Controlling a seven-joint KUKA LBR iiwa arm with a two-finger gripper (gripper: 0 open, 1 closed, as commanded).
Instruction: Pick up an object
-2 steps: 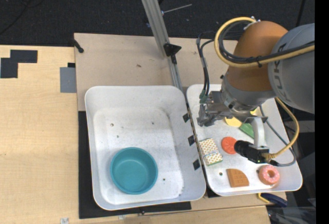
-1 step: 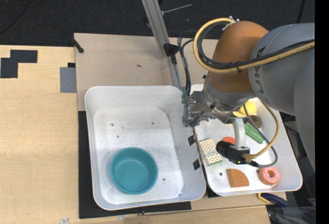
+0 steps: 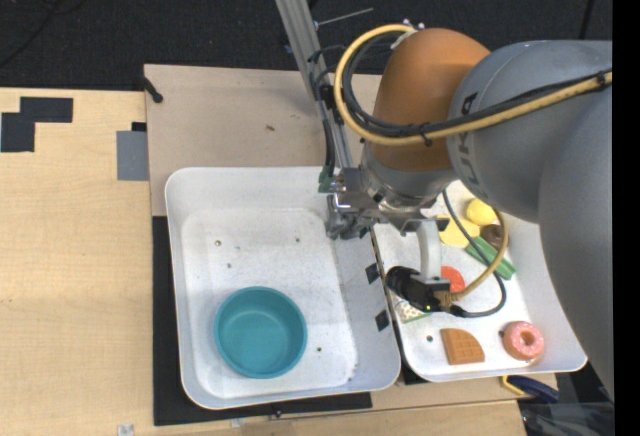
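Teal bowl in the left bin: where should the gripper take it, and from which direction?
Take the bowl by its rim, coming straight down from above. It sits upright and open, so one finger can go inside the wall and one outside. The side of the rim facing the middle of the left bin looks best, since the opposite side is near the bin's front wall.
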